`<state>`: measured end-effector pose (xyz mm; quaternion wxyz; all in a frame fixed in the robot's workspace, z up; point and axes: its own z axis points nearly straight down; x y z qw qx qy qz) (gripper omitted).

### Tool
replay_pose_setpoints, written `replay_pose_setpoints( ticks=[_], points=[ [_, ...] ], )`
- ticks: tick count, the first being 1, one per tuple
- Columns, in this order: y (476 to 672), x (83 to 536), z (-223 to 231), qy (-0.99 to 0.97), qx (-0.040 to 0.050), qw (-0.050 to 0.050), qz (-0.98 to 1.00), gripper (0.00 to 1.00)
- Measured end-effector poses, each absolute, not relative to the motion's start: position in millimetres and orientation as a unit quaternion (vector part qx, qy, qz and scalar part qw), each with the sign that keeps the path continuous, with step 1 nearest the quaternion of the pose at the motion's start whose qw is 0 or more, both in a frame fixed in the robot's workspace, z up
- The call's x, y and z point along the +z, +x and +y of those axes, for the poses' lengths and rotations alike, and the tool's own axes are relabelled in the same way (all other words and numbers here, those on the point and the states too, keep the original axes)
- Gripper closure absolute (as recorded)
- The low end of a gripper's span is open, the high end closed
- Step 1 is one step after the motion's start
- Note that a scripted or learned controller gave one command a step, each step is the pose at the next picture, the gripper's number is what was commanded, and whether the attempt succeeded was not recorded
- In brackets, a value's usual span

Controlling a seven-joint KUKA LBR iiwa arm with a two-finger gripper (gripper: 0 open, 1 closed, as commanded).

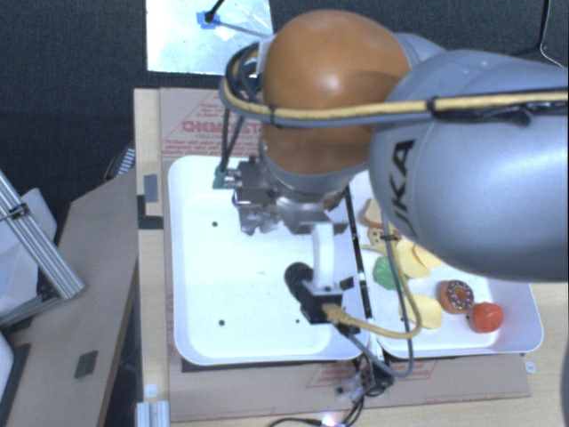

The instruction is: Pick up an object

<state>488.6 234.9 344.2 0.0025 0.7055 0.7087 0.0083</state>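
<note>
My gripper (256, 213) hangs over the back middle of the left bin (200, 265), below the big orange wrist band. No object shows under or beside it on the bin's white floor. In the right bin (524, 327) lie several small toys: a red tomato-like ball (486, 316), a brown ring-shaped donut (457, 295), a green piece (385, 273), yellow pieces (425, 310) and a tan spotted piece (377, 223). The arm hides most of the right bin's back half.
Both bins sit on a cardboard sheet (191, 118). A silvery sheet (191, 25) lies behind the bench. An aluminium rail (36, 238) slants at the left, outside the bins. Cables hang over the front edge between the bins.
</note>
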Motion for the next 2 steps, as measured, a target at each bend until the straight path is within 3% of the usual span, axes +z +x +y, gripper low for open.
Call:
replay_pose_setpoints(
  ticks=[1,2],
  points=[
    [483.6,181.0,233.0,0.707,-0.0072,-0.003,0.707,1.00],
    [488.7,323.9,230.8,0.706,0.0077,0.002,0.708,1.00]
  ],
)
